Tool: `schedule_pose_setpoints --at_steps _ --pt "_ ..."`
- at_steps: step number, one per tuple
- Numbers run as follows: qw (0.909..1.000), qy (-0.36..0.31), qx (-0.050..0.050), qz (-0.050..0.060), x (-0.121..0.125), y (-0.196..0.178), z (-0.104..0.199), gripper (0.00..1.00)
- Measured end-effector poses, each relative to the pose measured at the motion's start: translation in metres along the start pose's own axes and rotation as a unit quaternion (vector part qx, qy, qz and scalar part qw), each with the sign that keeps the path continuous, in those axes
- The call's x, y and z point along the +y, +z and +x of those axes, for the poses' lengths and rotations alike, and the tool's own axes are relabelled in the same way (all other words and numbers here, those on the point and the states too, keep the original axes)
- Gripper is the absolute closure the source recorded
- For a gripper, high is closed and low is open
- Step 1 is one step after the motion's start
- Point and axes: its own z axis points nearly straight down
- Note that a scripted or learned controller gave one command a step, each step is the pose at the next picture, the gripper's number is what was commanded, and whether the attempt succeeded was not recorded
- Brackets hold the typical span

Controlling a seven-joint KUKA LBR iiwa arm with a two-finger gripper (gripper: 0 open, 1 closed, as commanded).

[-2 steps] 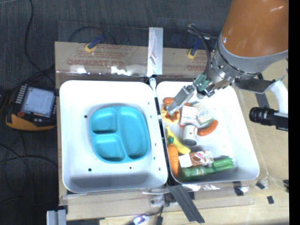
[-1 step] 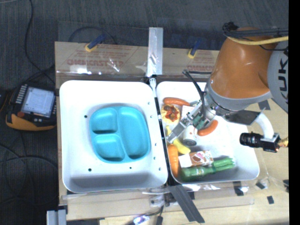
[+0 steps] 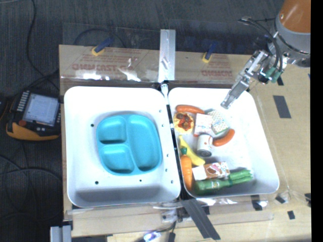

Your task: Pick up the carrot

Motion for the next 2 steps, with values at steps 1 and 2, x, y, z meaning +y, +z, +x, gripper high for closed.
schedule_pose_setpoints --at_steps 1,2 --pt "1.0 -0.006 0.001 0.0 0.0374 -0.0114 0.0787 0.0" --pt "1.0 -0.007 0.0 -0.002 0.0394 -0.0213 0.0787 1.0"
